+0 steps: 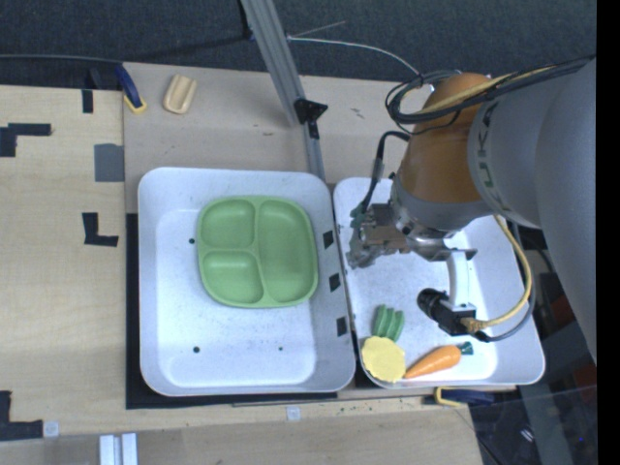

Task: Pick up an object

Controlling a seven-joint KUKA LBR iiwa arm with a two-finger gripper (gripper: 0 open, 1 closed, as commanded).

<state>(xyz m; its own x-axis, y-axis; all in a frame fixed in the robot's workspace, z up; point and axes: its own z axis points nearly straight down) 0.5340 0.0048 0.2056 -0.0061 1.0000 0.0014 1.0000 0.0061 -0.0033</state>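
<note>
Nearest me, along the front edge of the right-hand shallow white bin (513,356), I see a round pale-yellow disc (384,358), an orange toy carrot with a small green tip (434,359) just beside it, and a small ribbed green piece (388,322) touching the disc's far side. Nothing has been picked up: all three lie on the bin floor. Further in, the two-finger gripper (366,245) hangs over that bin's left side, near the divider; I cannot tell how wide it stands, and I see nothing in it. In the left white bin (160,289) lies a light-green plastic plate with three compartments (258,251). Beyond, a tan block (179,94) rests on the wooden bench (58,289).
</note>
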